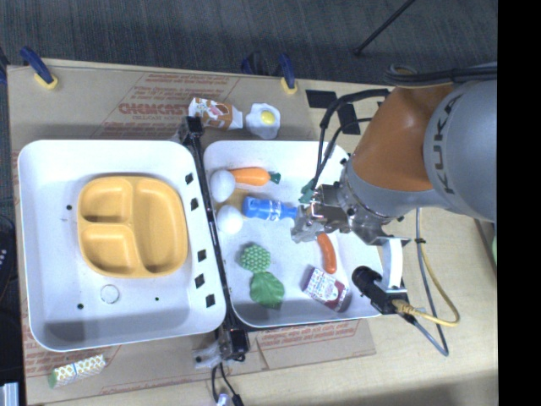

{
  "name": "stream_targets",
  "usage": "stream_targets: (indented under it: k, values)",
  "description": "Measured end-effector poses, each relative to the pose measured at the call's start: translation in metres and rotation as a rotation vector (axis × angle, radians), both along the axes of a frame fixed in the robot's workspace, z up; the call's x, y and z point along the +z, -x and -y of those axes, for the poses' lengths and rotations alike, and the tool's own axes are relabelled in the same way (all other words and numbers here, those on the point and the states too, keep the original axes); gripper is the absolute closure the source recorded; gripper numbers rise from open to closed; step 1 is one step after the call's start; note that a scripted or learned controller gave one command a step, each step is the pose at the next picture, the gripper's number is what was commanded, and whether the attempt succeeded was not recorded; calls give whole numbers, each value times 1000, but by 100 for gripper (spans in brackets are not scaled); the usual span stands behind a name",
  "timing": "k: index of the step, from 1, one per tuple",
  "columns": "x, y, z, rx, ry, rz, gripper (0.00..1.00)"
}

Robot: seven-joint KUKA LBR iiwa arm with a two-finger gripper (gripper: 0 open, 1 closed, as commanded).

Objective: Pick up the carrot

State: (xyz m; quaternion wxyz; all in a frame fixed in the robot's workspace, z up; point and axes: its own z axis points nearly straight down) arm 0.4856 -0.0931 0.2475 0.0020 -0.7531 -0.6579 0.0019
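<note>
Camera view | carrot (251,176) lay apart from hand (309,218) | hand's state: couldn't tell | probably light, stiff, smooth-ish; grab mid-body

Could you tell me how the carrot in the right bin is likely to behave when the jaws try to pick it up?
The carrot looks like a smooth, tapered toy, so it may roll or slip sideways if pinched off-centre. It lies flat beside an egg, which may get nudged. It looks stiff and probably light for its size.
</note>
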Motion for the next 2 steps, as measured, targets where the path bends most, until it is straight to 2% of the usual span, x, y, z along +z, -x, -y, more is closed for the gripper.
stream_targets:
  k: [1,2]
  values:
    - [52,9,67,-138,0,3,100]
    - [52,9,67,-138,0,3,0]
